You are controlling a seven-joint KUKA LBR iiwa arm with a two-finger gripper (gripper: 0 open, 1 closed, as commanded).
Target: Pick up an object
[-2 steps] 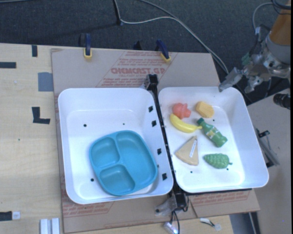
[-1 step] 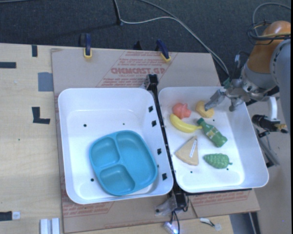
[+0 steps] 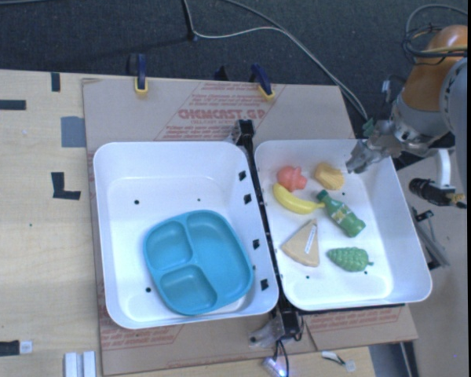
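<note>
From above, smooth plastic toys lie in the right bin (image 3: 404, 234): red piece (image 3: 292, 178), yellow lump (image 3: 328, 175), banana (image 3: 296, 203), green bottle (image 3: 341, 214), cheese wedge (image 3: 304, 244), knobbly grapes (image 3: 349, 258). The hand (image 3: 359, 159) hangs at the bin's 1 o'clock corner. The left bin (image 3: 114, 171) holds a blue divided tray (image 3: 196, 261). The cardboard (image 3: 212, 116) reads "CHEMCAST".

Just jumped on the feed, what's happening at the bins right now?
The arm's end effector hangs over the upper right corner of the right bin, next to the yellow toy food piece, with nothing visibly in its grip. The red toy, banana, green bottle, cheese wedge and green grapes all lie in that bin. The left bin holds a blue divided plate.
</note>
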